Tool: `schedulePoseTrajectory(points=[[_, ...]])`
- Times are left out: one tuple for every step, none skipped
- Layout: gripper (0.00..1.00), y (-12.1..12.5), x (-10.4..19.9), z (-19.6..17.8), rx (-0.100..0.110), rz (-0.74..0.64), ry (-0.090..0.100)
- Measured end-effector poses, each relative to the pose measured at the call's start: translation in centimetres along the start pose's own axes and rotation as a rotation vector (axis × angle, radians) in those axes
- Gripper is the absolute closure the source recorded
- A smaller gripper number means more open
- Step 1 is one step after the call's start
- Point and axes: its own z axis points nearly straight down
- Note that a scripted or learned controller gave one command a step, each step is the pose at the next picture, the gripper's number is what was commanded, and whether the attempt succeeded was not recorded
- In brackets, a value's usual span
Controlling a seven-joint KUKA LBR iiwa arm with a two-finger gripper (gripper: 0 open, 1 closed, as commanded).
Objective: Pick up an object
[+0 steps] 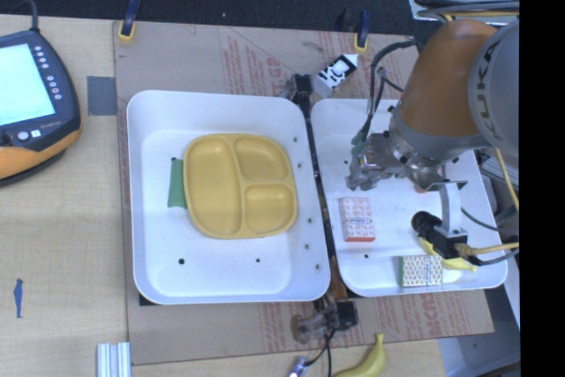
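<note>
1. Markings. The cardboard sheet (256, 57) under both bins carries red printed lines of text, too small to read. The grey arm casing shows part of large pale lettering at the right, cut off and not readable in full. The pink box (357, 218) has a fine red-and-white printed face; no words can be made out. The green-and-white box (422, 271) has a speckled printed face, also illegible.

2. Objects. The pink box is small, rectangular and lies flat in the right bin (399, 229), close to that bin's left wall and about midway along it. The green-and-white box lies flat along the near edge of the same bin, well apart from the pink box. The left bin (159, 216) holds a yellow divided plate (238, 185) at its centre, with a green item (177, 184) showing from under the plate's left edge.

3. Arm. The arm (446, 88) reaches in over the right bin's far right corner, orange band uppermost. The pincer (362, 170) points down over the bin's left half, just beyond the far end of the pink box and apart from it. Whether the pincer is apart or together cannot be told.
</note>
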Motion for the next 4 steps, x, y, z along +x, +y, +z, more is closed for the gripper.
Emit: schedulePoseTrajectory(points=[[1.0,-3.3,2.4,0.0,0.0,0.001,0.0],[1.0,0.1,-5.0,-2.6,-0.002,0.005,0.0],[1.0,-2.5,-2.1,0.0,-0.001,0.001,0.0],[1.0,-4.9,6.4,0.0,0.0,-0.001,0.001]])
